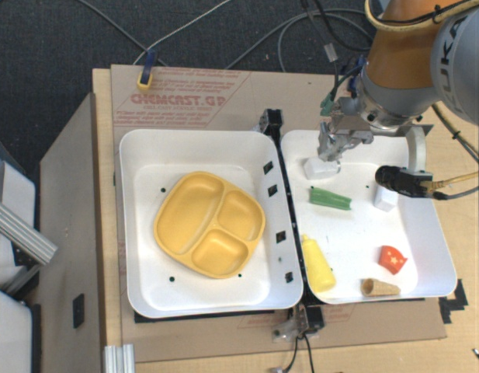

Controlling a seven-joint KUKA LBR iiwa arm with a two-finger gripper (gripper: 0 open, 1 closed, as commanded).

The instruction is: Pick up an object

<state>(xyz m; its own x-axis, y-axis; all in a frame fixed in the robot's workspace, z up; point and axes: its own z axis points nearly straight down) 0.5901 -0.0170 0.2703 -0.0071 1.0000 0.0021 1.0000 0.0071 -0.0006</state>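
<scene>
End effector (332,152), finger state indeterminate, hovers above white block (320,167), upper right; off-centre descent may push it away.

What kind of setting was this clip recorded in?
Most likely a robotics lab test bench, not a kitchen: two white bins clamped side by side on a board, loose cables across dark carpet, and toy-like items such as a yellow divided tray and a green piece.

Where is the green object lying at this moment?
The green object lies in the right bin, in its upper left part, just below the small white block under the gripper and above the yellow object.
</scene>
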